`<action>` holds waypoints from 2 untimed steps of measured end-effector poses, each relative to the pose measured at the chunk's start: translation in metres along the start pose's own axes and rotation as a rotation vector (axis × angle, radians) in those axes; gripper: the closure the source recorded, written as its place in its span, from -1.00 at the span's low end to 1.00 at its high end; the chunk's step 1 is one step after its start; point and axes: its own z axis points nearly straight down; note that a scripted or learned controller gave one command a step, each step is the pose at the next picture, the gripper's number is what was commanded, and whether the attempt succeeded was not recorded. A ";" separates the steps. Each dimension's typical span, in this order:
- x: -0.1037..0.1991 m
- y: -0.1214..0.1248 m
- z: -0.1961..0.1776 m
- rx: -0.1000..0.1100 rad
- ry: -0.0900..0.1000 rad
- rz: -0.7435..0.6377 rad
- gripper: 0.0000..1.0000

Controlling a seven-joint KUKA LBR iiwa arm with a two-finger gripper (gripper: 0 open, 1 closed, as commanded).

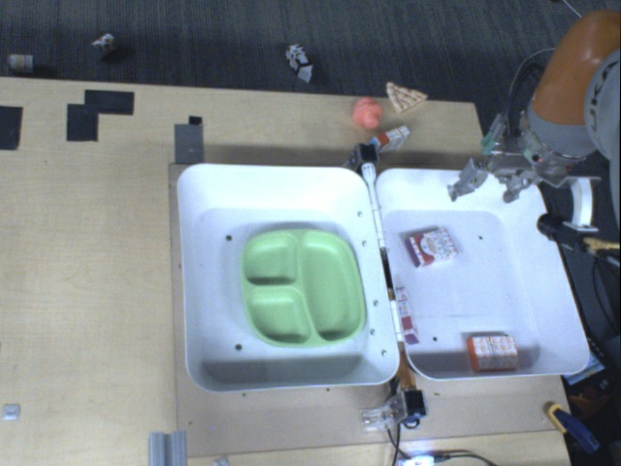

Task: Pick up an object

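Approach step, by my reading: nothing grasped yet. Grey arm with orange band (580, 42) reaches in from the right; the tool (492, 183) hangs over the far rim of the right shallow white bin (553, 289), its two fingers spread apart with nothing between them. Released, then, and carrying nothing.

Right bin contents: a small red-and-white printed packet (430, 247) lying flat near the middle, slightly skewed, and a small orange-brown box (492, 350) near the front wall. The two lie well apart. The packet is the nearer candidate to the tool; the box sits at the opposite end of the bin.

Left shallow white bin (199, 260): one pale green plastic tray with three compartments (303, 285), resting flat in the centre. Its compartments look bare.

Next move, as a judgement: travel inward from the rim until centred over one item, likely the packet, then descend with fingers open and close across its narrow side. Packet is flat and low, so the fingers must reach nearly to the bin floor; a slip or a miss seems plausible.

On the wooden surface (87, 289) beyond the bins: a pink ball (367, 114) and a small triangular wedge (405, 96), near each other.
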 end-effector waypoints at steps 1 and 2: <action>0.038 -0.014 0.105 -0.001 0.000 -0.001 -1.00; 0.038 -0.012 0.093 -0.007 -0.001 -0.006 1.00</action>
